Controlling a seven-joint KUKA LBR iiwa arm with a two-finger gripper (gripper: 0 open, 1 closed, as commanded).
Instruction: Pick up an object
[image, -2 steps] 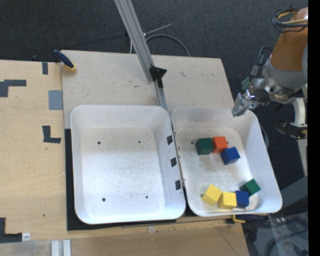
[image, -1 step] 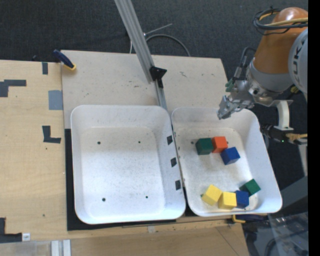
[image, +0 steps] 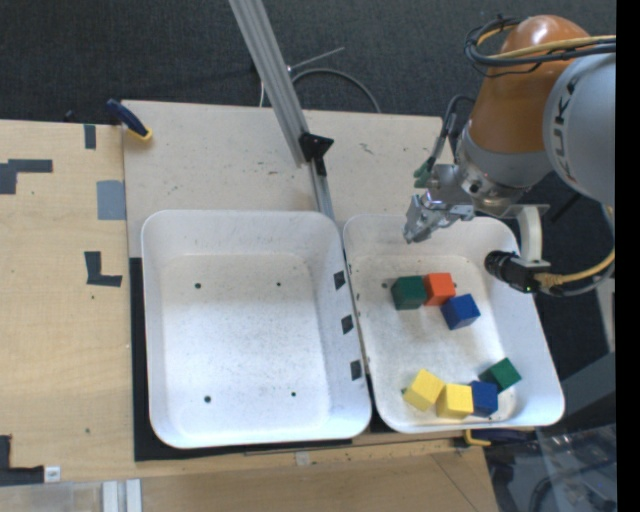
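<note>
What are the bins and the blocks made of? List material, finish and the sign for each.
Bins: probably moulded plastic, matt white; rounded corners and a rolled rim suggest it, with dark speckles on the floor.
Blocks: solid colours, crisp edges, little shine; painted wood or hard plastic, which one the view leaves open.

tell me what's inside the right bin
In the right bin: a green, orange and blue block cluster, plus two yellow, a blue and a green block near its front corner. Nothing appears covered.

The two bins (image: 245, 232) look like matt white plastic flecked with dark specks, the surface (image: 60, 300) like pale, matt wood, the slanted rail (image: 275, 70) like brushed metal, and the arm's orange band (image: 515, 90) like smooth glossy plastic.
</note>
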